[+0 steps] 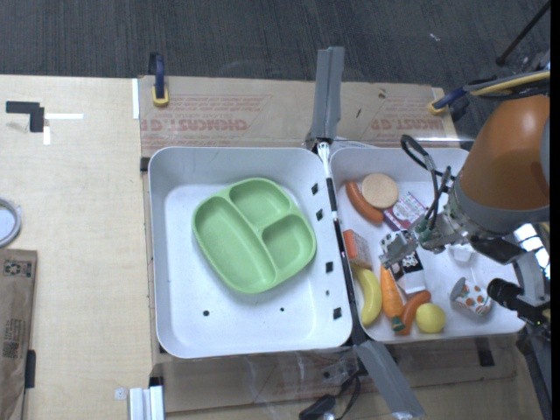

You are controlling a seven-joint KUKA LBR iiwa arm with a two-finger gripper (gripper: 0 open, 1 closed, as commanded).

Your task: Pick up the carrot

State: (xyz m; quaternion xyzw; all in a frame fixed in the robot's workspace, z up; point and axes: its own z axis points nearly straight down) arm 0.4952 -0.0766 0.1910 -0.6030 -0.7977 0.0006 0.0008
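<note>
Two carrots (391,292), one banana (369,295)

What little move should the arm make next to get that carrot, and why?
Probably a short move toward the near edge of the right bin and down. The gripper hangs above the clutter, while the carrot lies just nearer the camera, squeezed between the banana and a second carrot, so it needs careful centring first.

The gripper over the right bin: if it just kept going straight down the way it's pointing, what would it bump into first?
Probably the carrot, which lies just below the gripper in the right bin, beside the banana. A small dark packet sits close too, and height is hard to judge from this slanted view.
</note>
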